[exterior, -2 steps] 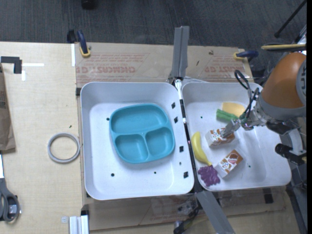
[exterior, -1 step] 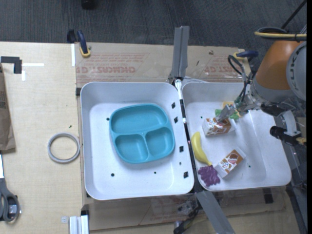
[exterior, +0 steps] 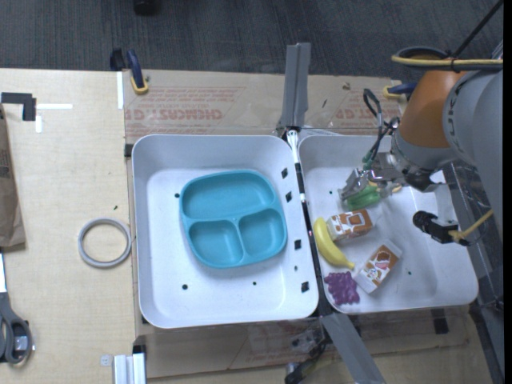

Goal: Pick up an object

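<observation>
My gripper [exterior: 362,187] is low in the right bin [exterior: 448,286], near its back left part. A green object [exterior: 362,197] lies right under it, partly hidden by the gripper. Just in front of it sits a small brown and white carton [exterior: 352,225]. A yellow banana [exterior: 329,243] lies by the bin's left wall. A second small carton [exterior: 378,266] and a purple bunch of grapes [exterior: 344,287] lie nearer the front edge.
The left bin [exterior: 160,294] holds a blue divided plate [exterior: 234,218]. A grey ring [exterior: 105,242] lies on the bench to the left, with scissors [exterior: 12,334] at the far left. The arm's black cables [exterior: 436,226] hang over the right bin's right side.
</observation>
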Robot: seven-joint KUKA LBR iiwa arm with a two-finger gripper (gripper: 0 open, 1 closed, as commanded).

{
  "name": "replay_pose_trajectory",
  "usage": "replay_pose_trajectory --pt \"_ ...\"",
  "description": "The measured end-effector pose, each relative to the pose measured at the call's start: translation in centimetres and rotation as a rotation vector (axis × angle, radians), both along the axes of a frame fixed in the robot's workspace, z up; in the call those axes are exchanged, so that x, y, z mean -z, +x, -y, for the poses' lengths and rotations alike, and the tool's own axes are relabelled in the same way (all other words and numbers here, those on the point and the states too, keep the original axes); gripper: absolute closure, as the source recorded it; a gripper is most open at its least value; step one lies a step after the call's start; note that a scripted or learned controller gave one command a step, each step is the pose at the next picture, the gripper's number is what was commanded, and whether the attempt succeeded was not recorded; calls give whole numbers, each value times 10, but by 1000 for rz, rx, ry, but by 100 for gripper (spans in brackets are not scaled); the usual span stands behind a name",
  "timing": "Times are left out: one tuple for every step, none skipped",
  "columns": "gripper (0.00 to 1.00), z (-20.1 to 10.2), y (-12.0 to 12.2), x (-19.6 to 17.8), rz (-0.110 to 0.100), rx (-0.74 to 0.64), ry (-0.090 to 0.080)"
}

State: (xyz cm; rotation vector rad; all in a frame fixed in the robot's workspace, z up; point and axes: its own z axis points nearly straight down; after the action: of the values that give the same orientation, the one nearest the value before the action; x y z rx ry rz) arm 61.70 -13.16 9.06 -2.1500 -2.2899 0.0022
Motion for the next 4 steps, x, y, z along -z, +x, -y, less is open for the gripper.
replay_pose_trajectory --pt "100 1 0 -7 -3 -2 -1" --pt "100 1 0 -14 -5 -4 -1" --pt "100 -57 42 -99 -1 32 -1" --pt "100 -70 42 -99 -3 -94 -1"
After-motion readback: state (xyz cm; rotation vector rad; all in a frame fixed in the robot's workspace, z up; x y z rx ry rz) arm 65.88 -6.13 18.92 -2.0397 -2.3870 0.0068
